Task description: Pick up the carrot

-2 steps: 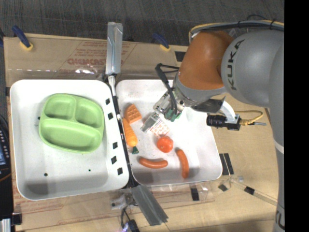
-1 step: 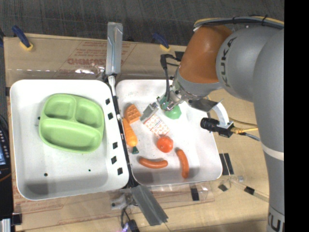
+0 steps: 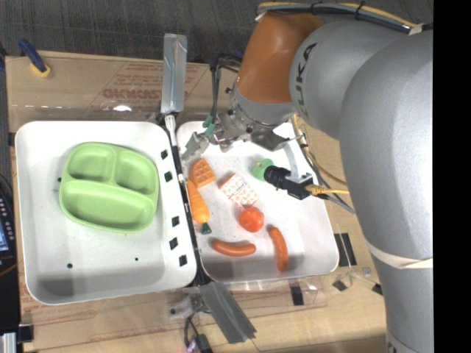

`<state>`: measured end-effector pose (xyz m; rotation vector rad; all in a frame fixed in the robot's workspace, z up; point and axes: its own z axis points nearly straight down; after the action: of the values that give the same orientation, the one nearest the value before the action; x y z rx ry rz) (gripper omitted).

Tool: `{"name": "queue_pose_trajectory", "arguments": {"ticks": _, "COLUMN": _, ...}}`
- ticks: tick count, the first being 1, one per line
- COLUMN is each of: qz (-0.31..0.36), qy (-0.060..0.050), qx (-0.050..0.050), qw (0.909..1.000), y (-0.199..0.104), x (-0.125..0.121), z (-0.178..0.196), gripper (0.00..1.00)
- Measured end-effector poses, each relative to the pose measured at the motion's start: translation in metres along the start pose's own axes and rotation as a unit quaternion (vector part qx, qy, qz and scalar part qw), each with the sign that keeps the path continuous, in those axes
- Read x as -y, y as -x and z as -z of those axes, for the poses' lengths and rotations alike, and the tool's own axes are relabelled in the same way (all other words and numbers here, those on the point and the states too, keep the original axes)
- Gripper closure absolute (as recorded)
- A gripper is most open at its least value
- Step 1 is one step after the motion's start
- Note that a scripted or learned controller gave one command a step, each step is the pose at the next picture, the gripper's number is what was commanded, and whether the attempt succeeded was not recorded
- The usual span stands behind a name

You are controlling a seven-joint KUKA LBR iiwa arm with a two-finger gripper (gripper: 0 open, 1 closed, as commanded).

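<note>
In the right bin (image 3: pixel 320 252), jaws (image 3: pixel 197 143), state unclear, hang above the carrot (image 3: pixel 199 206).

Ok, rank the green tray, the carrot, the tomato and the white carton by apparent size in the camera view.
1. green tray, by far the largest
2. carrot
3. white carton
4. tomato
The carton and tomato look close, so that order is unsure.

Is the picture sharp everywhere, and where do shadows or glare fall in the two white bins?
In the camera view, the carrot and the green tray look fairly sharp; the big grey arm, nearest the lens, looks soft and washed out. The arm darkens the right bin near the gripper. The left bin has grey shading along its lower wall, no hard glare.
</note>
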<state>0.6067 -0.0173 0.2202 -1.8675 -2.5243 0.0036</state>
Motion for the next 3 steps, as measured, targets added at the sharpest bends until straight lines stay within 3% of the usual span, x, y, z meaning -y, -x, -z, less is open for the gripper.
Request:
{"name": "queue_pose_trajectory", "arguments": {"ticks": 1, "qz": 0.103, "qy": -0.001, "qx": -0.001, "qw": 0.9947, "y": 0.016, "x": 0.064, "z": -0.03, "gripper": 0.0}}
{"name": "queue_pose_trajectory", "arguments": {"ticks": 2, "qz": 0.168, "qy": 0.0, "qx": 0.0, "qw": 0.9858, "y": -0.013, "x": 0.038, "z": -0.021, "gripper": 0.0}}
{"name": "queue_pose_trajectory", "arguments": {"ticks": 3, "qz": 0.276, "qy": 0.0, "qx": 0.0, "qw": 0.961, "y": 0.051, "x": 0.067, "z": -0.028, "gripper": 0.0}}
